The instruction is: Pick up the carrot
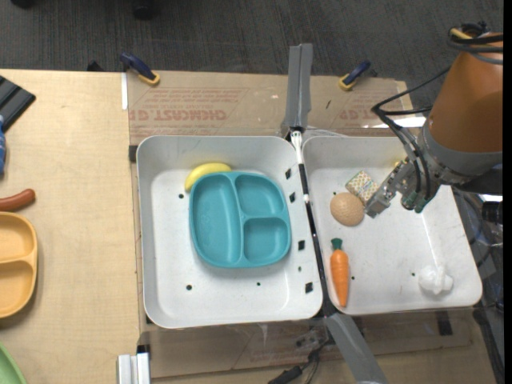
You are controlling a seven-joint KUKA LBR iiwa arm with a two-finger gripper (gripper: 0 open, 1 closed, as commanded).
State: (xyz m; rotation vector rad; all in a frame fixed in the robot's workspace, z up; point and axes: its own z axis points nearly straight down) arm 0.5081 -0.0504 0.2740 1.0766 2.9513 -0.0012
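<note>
Carrot [339,274] lies nearest the camera, in the right bin [456,238], close against that bin's left wall and near its front-left corner. Its green top points toward the desk's far edge and its orange tip toward the near edge, so the long axis runs front to back, almost parallel with the divider between the two bins.

Just beyond the green top sits a tan egg [346,209], and past that a small patterned packet [361,186]. A white lump [436,279] rests near the bin's front-right corner, well apart from the carrot.

The jaws [390,192] hang over the far middle of the right bin, beside the packet and egg, with the grey and orange arm [472,110] coming in from the right edge of the desk. Whether the jaws stand apart or together I cannot tell; nothing is seen between them.

From the jaws the carrot lies toward the near edge and a little toward the left bin. The coming move, I judge, calls for travelling that way, clear of the egg, and closing across the carrot's width rather than along its length.

In the left bin [160,238] a blue tray [238,218] lies with a banana [206,171] at its far-left corner.
</note>
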